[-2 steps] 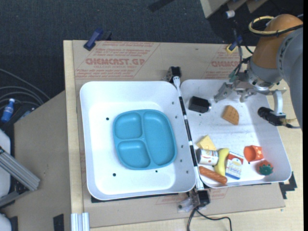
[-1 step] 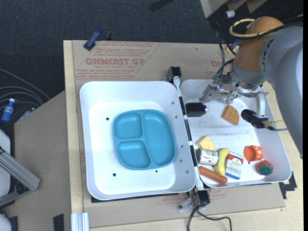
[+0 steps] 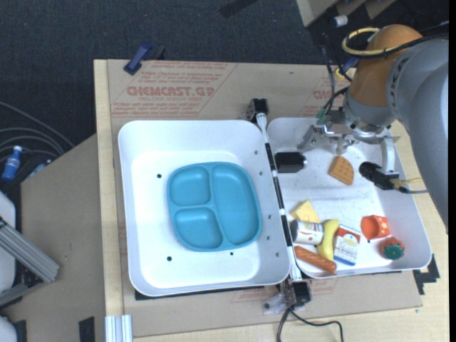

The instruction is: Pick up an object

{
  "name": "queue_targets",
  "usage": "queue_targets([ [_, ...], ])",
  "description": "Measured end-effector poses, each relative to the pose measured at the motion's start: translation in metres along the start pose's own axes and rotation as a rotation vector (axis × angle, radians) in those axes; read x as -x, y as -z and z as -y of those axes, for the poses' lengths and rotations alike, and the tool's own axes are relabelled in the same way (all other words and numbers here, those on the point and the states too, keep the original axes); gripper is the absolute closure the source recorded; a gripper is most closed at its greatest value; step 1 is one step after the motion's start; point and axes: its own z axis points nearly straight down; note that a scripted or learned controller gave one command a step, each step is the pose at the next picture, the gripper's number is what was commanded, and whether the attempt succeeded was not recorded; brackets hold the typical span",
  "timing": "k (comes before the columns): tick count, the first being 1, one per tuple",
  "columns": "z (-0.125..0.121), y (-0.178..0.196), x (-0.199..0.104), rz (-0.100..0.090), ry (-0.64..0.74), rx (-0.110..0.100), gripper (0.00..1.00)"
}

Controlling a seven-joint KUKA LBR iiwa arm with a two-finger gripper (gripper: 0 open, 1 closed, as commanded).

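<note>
**Gripper low at far end of R bin, waffle piece just beside it**

- Grey arm (image 3: 420, 84) w/ orange band (image 3: 381, 70) comes in from the right. Its gripper (image 3: 333, 135) sits over the far end of the right-hand shallow white bin (image 3: 360, 199).
- Gripper state: can't tell from here how wide it stands, and I can't make out anything in its grip.
- Closest item is a tan, waffle-textured flat square (image 3: 342, 169). It lies on the bin floor just beside the gripper, on the near side and slightly to the right. Looks apart from it, though the gap is too small to be sure.
- A black rectangular block (image 3: 288, 161) lies near the gripper's left, up against the divider btw the two bins.
- Remaining items are clustered at the near end of the same bin, well apart from the gripper:
  - yellow wedge like cheese (image 3: 306, 211)
  - small red-and-white pack (image 3: 308, 231), just below the wedge
  - yellow toy banana (image 3: 329, 239), touching that pack
  - reddish-orange sausage (image 3: 315, 260) along the near rim
  - small white carton w/ red and blue print (image 3: 347, 248), to the right of the banana
  - orange-red chunk (image 3: 375, 226)
  - red round fruit w/ green top (image 3: 392, 249), near the right corner
- Left-hand shallow white bin (image 3: 142, 191) holds a blue plastic divided plate (image 3: 212, 205), three compartments, lying flat about mid-bin.
</note>
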Motion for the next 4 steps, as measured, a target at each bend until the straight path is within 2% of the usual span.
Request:
queue_targets([
  [1, 0.000, 0.000, 0.005, 0.001, 0.000, 0.001, 0.00],
  [2, -0.001, 0.011, 0.005, 0.002, 0.001, 0.003, 1.00],
  [3, -0.001, 0.011, 0.005, 0.002, 0.001, 0.002, 0.00],
  [4, 0.073, -0.001, 0.013, -0.001, -0.001, -0.001, 0.00],
])
